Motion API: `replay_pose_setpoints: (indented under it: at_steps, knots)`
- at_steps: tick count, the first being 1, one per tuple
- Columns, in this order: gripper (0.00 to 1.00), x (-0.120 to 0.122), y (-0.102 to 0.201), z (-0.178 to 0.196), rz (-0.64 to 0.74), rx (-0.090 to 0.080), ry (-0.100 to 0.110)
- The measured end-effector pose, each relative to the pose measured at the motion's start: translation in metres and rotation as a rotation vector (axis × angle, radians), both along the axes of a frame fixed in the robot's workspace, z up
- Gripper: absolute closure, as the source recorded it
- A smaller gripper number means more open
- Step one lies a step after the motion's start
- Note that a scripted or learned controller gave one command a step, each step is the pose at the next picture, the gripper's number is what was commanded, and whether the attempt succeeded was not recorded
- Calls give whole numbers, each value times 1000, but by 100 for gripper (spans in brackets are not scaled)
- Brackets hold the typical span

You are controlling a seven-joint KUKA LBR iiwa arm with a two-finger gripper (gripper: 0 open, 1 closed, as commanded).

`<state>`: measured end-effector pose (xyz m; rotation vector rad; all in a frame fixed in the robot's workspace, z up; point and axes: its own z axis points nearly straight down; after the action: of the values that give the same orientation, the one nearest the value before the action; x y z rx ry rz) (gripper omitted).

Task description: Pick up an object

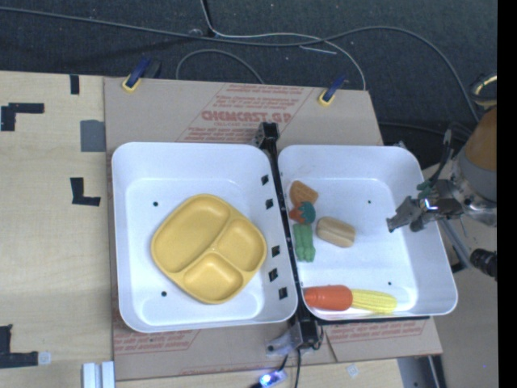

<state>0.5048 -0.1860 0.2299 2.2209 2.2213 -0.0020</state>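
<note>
gripper (401,219) over right bin's (404,165) right rim, holding nothing.

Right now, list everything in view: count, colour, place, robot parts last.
bins: 2, white, side by side on the bench
divided plate: 1, yellow, left bin
carrot: 1, orange, right bin, front edge
corn: 1, yellow, right of carrot
bread roll: 1, tan, right bin middle
green vegetable: 1, green, right bin by divider
clamps: 2, yellow-blue, board's far edge
gripper: 1, dark, over right bin's right rim
arm: 1, grey-orange, right
</note>
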Motion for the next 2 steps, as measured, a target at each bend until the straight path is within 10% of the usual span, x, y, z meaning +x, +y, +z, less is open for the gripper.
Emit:
replay_pose_setpoints:
  at_steps: [2]
  knots:
    - [100,16,96,-13,6,3,6]
